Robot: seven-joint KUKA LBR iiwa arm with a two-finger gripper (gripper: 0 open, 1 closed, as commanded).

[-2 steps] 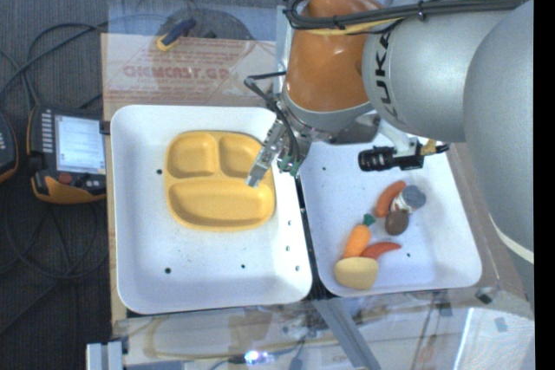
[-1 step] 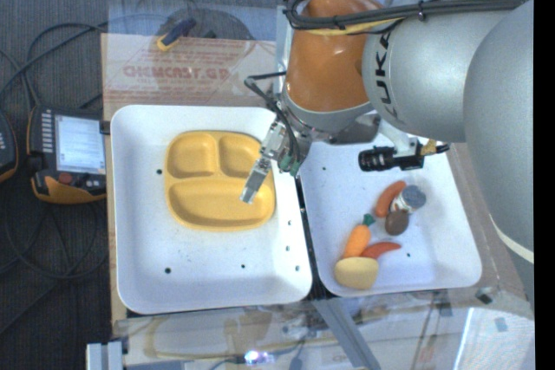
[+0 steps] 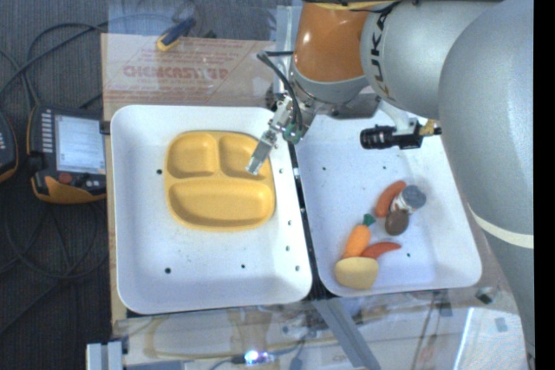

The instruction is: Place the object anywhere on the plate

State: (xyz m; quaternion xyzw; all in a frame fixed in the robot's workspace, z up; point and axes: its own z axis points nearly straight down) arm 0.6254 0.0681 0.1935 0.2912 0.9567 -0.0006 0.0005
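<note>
A yellow plate (image 3: 217, 195) with three compartments lies in the left bin (image 3: 139, 273). My gripper (image 3: 257, 165) hangs over the plate's upper right compartment, near the plate's right edge, reaching down from the orange-banded wrist (image 3: 334, 22). Nothing shows on the plate. The loose objects lie in the right bin (image 3: 347, 160): an orange carrot (image 3: 356, 239), an orange sausage shape (image 3: 389, 197), a brown and grey piece (image 3: 401, 212), a red pepper (image 3: 381, 249) and a pale yellow lump (image 3: 355, 272). All of them are well to the right of the gripper.
The ridge where the two bins meet (image 3: 299, 204) runs just right of the gripper. A black camera mount (image 3: 390, 137) juts over the right bin's back. A cardboard sheet (image 3: 173, 74) lies behind the left bin, and a handheld pendant (image 3: 65, 152) sits left of it.
</note>
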